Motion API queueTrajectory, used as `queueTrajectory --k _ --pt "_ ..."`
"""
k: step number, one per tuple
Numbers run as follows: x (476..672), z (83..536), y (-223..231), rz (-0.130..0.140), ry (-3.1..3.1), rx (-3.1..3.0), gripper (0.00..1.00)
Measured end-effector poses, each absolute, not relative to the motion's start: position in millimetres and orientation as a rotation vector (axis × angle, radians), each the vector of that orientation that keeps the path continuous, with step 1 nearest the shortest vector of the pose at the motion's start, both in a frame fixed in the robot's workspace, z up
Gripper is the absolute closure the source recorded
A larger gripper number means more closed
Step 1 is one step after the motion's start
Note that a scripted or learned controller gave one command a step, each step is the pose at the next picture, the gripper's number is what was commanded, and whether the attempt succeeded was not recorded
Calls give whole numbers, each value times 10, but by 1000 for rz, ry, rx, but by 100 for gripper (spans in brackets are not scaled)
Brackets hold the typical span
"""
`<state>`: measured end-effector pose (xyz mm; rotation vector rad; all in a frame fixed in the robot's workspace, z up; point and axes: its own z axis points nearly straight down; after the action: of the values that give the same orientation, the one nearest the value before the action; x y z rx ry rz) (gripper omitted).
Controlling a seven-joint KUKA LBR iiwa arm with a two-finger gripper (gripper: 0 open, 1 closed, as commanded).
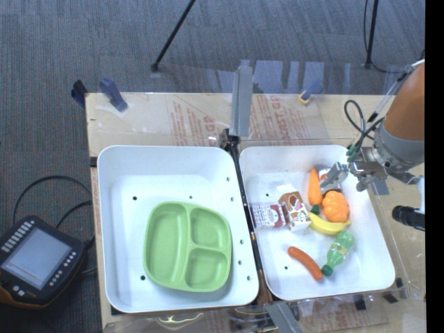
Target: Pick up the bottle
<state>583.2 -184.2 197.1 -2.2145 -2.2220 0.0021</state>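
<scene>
Brightly and evenly lit from above, with soft, short shadows. Faint shade under the green tray (187, 247) in the left bin (118, 179) and along the inner walls of the right bin (277, 158). Mild sheen on the white plastic, no harsh glare. Somewhat soft overall, with fine print on the small cartons (281, 212) unreadable. Dark, slightly grainy carpet at the far side. Pale reflection on the handheld screen (31, 255) near left.

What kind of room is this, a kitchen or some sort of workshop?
Probably a robotics test lab, not a kitchen: a robot arm reaches over two white bins of toy food, a control pendant lies on the carpet, and stand legs rise behind.
</scene>
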Motion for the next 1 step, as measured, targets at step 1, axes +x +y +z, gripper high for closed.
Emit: queueTrajectory --k 1 --pt "5299 1281 -1913 2 -2322 -2108 0"
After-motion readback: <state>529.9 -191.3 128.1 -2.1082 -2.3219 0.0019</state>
